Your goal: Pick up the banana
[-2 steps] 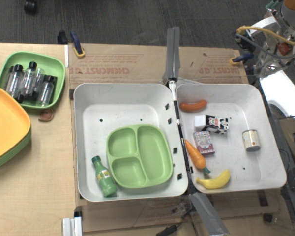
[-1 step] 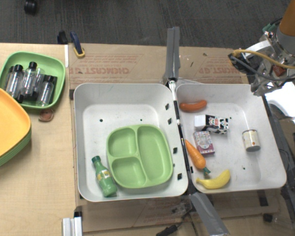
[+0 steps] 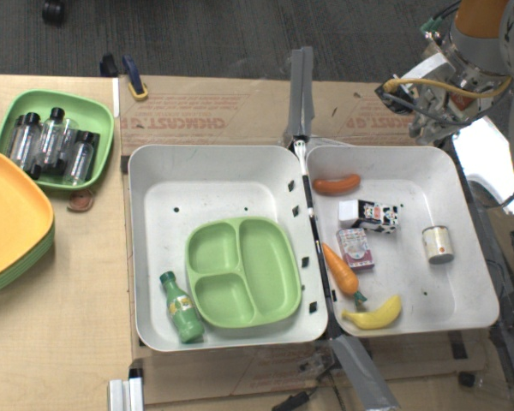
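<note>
The yellow banana [image 3: 375,313] lies in the right bin [image 3: 463,187], at its front left corner, just in front of the tip of an orange carrot [image 3: 341,268]. My gripper [image 3: 432,114] hangs above the back right rim of that bin, under the orange-banded wrist [image 3: 484,7] and among cables. It is far from the banana, across the whole depth of the bin. Nothing shows in its grasp.
The right bin also holds a red sausage [image 3: 337,183], a small milk carton [image 3: 379,215], a pink box [image 3: 355,248] and a silver can [image 3: 438,244]. In the left bin lie a green divided plate [image 3: 242,272] and a green bottle [image 3: 181,307]. A green tray of bottles [image 3: 56,139] and orange plates [image 3: 8,221] sit at far left.
</note>
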Tool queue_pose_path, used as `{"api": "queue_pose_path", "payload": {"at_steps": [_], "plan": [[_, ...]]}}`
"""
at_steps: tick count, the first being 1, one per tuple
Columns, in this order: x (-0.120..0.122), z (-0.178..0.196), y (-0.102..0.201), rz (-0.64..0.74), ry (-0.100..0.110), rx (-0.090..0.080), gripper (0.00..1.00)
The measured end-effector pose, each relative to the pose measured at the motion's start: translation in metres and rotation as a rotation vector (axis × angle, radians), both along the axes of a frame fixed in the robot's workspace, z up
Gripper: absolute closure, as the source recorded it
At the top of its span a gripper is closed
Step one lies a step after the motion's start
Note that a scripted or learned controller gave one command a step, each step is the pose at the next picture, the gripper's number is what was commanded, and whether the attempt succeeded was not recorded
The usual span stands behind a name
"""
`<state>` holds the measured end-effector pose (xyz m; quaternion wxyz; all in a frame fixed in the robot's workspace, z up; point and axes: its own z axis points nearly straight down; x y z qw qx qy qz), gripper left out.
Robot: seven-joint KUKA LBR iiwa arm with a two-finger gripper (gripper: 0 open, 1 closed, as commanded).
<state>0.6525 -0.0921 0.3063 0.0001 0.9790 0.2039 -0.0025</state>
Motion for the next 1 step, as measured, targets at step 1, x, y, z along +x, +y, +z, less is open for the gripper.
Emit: {"api": "queue_pose_path", "payload": {"at_steps": [1], "plan": [[-0.0132,0.0256,0.0083,-0.157,-0.002,0.000,1.00]]}}
